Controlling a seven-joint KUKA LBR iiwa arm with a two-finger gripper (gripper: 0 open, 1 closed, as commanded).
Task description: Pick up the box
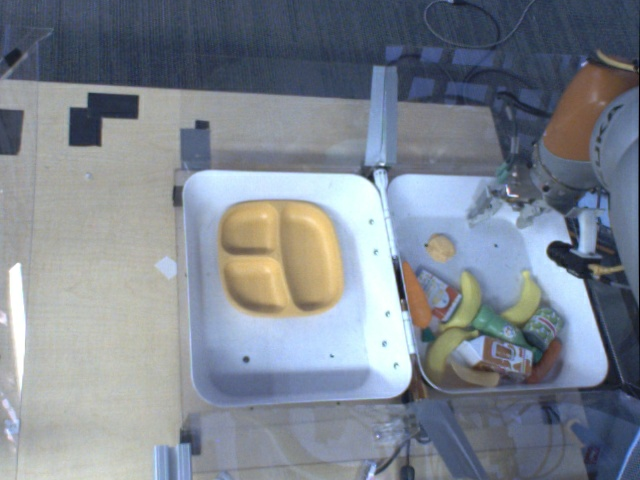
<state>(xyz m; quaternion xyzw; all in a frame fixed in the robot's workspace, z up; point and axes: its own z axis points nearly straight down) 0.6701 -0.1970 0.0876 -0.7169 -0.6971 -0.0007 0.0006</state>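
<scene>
Bench, light wood, bearing two shallow white bins side by side.

Left bin: holds one yellow divided tray, three compartments, lying flat near the bin's middle.

Right bin: contents heaped toward the near edge. Box, small carton printed orange and white, lying flat in the near part of the bin, partly under a green bottle and pressed among bananas; a further banana lies just beside the bottle. Small green can at the heap's right. Orange carrot-like piece along the bin's left wall. White packet just beside it. Small round tan item alone on bare floor, apart from the heap.

Gripper: at the far part of the right bin, fingers spread apart with nothing between them, pointing down toward bare bin floor. Box lies well apart from the jaws, toward the near side of the same bin, with the bottle and bananas between.

Arm's orange band at the upper right.
</scene>
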